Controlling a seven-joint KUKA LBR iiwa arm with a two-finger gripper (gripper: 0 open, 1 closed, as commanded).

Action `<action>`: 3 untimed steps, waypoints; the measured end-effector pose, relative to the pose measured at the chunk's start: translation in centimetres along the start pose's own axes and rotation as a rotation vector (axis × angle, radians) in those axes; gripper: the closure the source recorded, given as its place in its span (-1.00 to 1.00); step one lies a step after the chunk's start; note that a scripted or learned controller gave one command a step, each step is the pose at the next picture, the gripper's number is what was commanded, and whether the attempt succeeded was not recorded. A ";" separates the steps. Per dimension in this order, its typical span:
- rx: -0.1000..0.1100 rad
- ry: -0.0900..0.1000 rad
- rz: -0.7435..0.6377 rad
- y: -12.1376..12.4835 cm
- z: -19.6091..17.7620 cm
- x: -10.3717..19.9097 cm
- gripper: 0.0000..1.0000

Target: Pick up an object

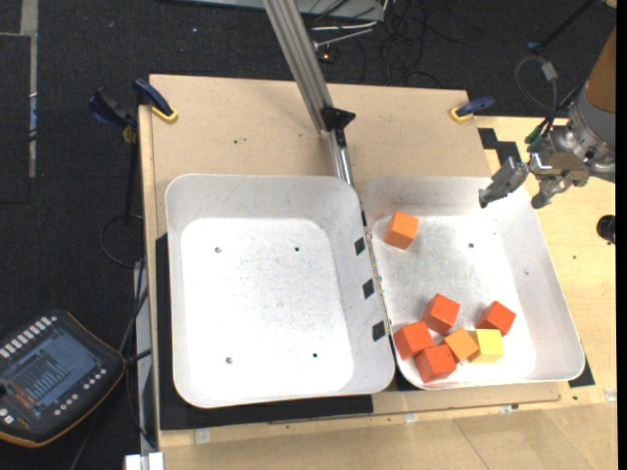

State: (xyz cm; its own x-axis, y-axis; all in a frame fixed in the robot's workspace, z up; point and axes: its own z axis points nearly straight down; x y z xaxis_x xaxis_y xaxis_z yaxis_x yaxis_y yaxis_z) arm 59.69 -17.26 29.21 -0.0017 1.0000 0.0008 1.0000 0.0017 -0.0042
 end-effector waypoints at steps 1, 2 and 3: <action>-0.004 -0.001 -0.001 0.1 -0.3 0.0 -1.00; 0.000 -0.001 0.003 -0.1 4.2 -0.4 -1.00; 0.002 0.000 0.003 -0.6 10.5 -0.4 -1.00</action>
State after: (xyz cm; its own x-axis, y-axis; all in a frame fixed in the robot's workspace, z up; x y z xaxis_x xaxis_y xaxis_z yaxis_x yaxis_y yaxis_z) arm 59.07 -17.67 18.66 0.0013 1.0000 0.0010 1.0000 -0.0013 -0.0066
